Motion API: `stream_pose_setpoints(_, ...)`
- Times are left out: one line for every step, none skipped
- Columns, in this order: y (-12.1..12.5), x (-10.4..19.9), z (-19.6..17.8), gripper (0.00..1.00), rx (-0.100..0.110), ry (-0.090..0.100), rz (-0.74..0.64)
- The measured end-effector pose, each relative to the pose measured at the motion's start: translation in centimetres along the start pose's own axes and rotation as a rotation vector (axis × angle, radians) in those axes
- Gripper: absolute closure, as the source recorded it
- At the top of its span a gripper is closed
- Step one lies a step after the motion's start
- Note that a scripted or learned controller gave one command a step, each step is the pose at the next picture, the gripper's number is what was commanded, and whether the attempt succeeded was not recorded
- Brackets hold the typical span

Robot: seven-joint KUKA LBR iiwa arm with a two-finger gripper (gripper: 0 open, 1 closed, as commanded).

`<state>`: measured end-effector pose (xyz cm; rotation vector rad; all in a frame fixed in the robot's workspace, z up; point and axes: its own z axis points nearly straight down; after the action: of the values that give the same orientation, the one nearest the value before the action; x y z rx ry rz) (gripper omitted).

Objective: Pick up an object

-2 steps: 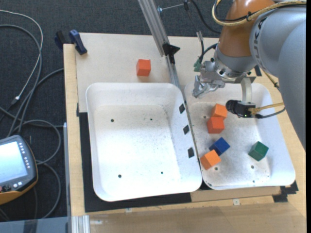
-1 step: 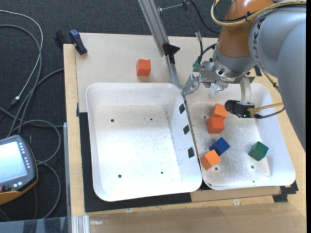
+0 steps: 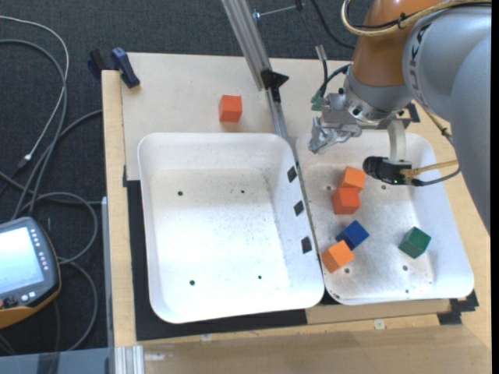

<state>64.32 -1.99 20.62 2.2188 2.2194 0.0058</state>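
The gripper (image 3: 323,140) hangs over the right bin (image 3: 444,232), up past the orange block (image 3: 353,178). I cannot tell if its fingers are wide or narrow.

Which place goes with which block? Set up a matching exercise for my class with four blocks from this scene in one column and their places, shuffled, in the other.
Blocks:
1. green block
2. blue block
3. red block
4. lone orange block

Places:
A. on the bench board, outside both bins
B. right bin, nearest its right edge
C. right bin, touching the orange block near the front
D. right bin, just below the upper orange block

Pairs: 1-B, 2-C, 3-D, 4-A
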Motion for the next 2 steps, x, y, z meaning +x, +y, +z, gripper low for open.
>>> stream_pose_setpoints(0.0,0.0,0.1,0.00,0.001,0.000,0.000)
stream_pose_setpoints(-3.9,-6.4,0.6,0.00,0.010,-0.002,0.006)
